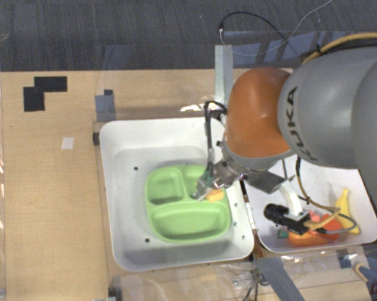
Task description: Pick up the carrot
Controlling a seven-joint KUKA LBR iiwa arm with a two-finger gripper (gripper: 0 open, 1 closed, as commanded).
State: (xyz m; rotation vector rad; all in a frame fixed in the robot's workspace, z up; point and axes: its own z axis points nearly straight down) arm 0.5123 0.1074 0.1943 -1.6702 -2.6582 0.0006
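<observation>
The grey arm (340, 104) with its orange band (258, 113) reaches in from the right and covers much of the right bin (368, 230) and the seam between the two bins. The wooden bench (52, 220) carries both bins, and the left bin (123, 183) sits near its middle, its white floor mostly bare toward the left wall. A green divided plate (180, 218) lies on that floor, toward the bin's right wall; it has one long compartment along the near side and two smaller ones behind it. The gripper (210, 185) points down over the plate's back right compartment, at the plate's right edge. A small orange piece, probably the carrot (215, 195), shows just under the gripper at that same edge of the plate (it is too small and too hidden to say whether it lies on the plate or is lifted). Whether the fingers are apart or together cannot be told. In the right bin's near corner lie a yellow banana (344, 206) and a red-orange item (316, 233), partly behind black cabling.
</observation>
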